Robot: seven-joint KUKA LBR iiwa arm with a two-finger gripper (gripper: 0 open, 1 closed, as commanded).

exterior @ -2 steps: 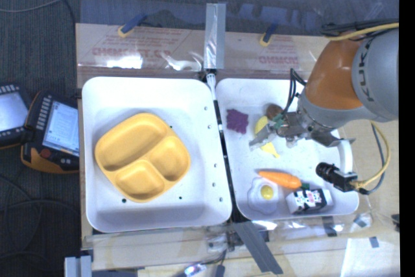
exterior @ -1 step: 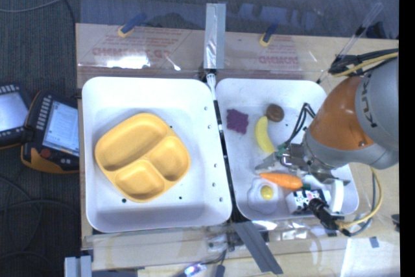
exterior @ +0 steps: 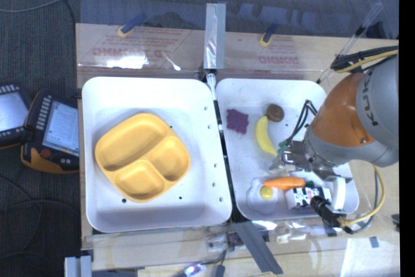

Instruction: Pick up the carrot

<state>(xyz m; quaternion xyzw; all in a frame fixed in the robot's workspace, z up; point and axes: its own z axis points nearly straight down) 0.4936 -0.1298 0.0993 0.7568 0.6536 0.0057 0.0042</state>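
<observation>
Two white bins (exterior: 91, 139); one yellow tray (exterior: 141, 156), carrot (exterior: 283, 183), banana (exterior: 262, 135), purple piece (exterior: 237, 120), brown ball (exterior: 275, 113).

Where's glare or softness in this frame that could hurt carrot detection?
Camera view: glare streaks on the clear panel behind the bins and on the right bin's front rim; the carrot is evenly lit but soft-edged, lying under the gripper; the arm casts only a faint shadow; the whole frame is slightly blurry.
</observation>
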